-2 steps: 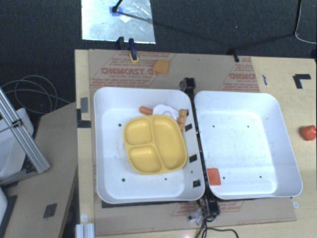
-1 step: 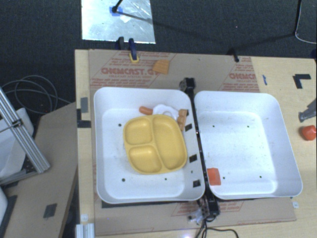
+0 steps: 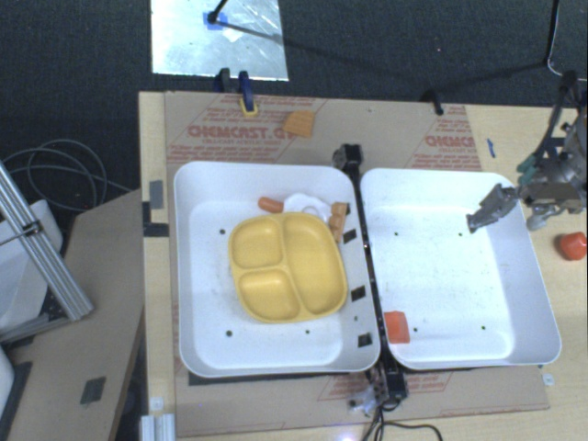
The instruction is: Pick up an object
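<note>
We see the hand [image 3: 487, 211] above the right bin [image 3: 514, 292], near that bin's far right corner; the grey arm comes in over the worktop's [image 3: 386, 122] right edge. We cannot tell how the hand is set, and nothing visible sits in it.

Nearest pickable thing in the right bin: a small orange-red block [image 3: 396, 327], chunky, roughly cube-shaped, matte. It lies on the bin floor at the near left corner, against the left wall, well apart from the hand.

Left bin [image 3: 197, 246]: a yellow divided plate [image 3: 287, 267], smooth plastic, rounded-square, three compartments, sits about mid-floor. Just beyond its far edge we see a short orange cylinder [image 3: 271, 205] lying flat, a white crumpled-looking piece [image 3: 306, 205] whose shape we cannot make out, and a small tan block [image 3: 338, 217] close to the bin's right wall.

Both bins are shallow white plastic with rounded corners and a few dark dots on the floors; black clips [image 3: 349, 157] sit along the seam where they meet.

Outside the bins: an orange-red object [image 3: 571, 244] on the worktop by its right edge, just beside the right bin's right wall, and a tan block [image 3: 299, 123] on the printed cardboard sheet toward the worktop's far edge. A shiny metal sheet [image 3: 219, 26] lies on the dark carpet beyond the worktop.
</note>
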Available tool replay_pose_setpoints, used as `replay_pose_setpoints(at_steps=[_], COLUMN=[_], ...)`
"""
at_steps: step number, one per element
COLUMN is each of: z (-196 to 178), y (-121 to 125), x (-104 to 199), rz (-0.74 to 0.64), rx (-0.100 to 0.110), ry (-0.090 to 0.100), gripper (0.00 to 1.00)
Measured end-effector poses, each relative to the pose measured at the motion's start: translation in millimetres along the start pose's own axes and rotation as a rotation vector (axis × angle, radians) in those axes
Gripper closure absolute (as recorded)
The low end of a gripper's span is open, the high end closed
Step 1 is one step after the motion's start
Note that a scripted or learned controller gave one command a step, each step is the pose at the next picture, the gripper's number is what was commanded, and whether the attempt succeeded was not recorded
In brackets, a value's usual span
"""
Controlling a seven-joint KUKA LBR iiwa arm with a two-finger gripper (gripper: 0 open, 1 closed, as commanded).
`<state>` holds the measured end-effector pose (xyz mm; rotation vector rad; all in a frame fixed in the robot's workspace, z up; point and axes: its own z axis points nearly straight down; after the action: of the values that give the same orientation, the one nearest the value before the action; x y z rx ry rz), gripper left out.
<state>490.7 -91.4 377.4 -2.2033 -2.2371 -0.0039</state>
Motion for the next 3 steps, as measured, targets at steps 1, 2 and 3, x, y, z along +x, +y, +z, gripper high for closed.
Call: replay_pose_setpoints(at_steps=[1,2,3], z=[117,-93,120], y=[1,-2,-5], x=[80,45,55], rz=[0.003,0.011,0.014], rx=[0.009,-0.023,0.013], ry=[0.000,-0.005,-0.002], gripper=[0.00,0.00,0.00])
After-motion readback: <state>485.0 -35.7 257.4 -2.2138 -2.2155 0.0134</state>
